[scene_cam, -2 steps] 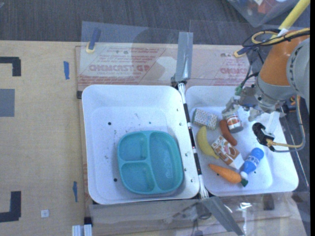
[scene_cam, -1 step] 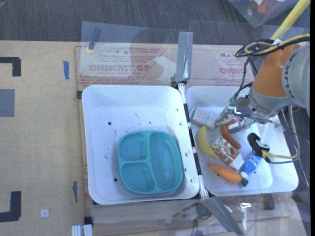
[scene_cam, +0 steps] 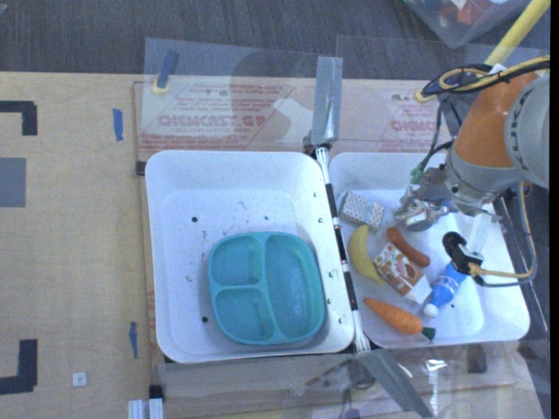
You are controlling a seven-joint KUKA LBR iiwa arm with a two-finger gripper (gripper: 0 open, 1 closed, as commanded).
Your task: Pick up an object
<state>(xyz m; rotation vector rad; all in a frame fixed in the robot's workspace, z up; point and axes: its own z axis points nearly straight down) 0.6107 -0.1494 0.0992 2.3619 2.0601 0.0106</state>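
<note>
My gripper hangs low over the back part of the right bin, just above the far end of a red-brown sausage. Nothing shows in its grasp. Left of it lies a small silvery patterned box. A yellow banana lies along the bin's left wall. Beside the banana sits a small red and white carton. An orange carrot lies near the front, and a blue and white bottle lies to its right.
The left bin holds a teal divided plate toward its front. A clear plastic sheet and a metal divider post stand behind the bins. The arm's orange band rises at the right.
</note>
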